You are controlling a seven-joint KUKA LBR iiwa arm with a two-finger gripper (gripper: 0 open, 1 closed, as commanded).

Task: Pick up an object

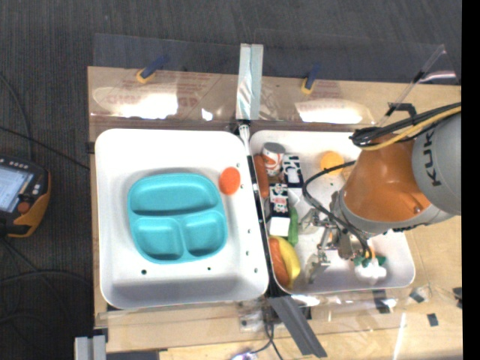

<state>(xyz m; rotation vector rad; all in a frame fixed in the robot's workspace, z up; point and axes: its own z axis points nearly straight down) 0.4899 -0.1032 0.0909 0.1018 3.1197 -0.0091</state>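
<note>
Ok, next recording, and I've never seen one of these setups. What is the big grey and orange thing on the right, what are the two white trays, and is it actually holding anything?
The grey and orange thing is a robot arm, reaching in from the right. One fixed camera looks down on the bench at a slant. The arm ends in a gripper, a small metal hand, which hangs low over the right bin.

The two white trays are shallow bins. The left bin holds a turquoise divided plate and a small orange ball beside it. The right bin holds a jumble along its left wall: small printed packages, a green item, a banana-like piece, and a yellow-orange ball further back.

I see nothing clearly between the fingers, so I would not call anything held.
</note>
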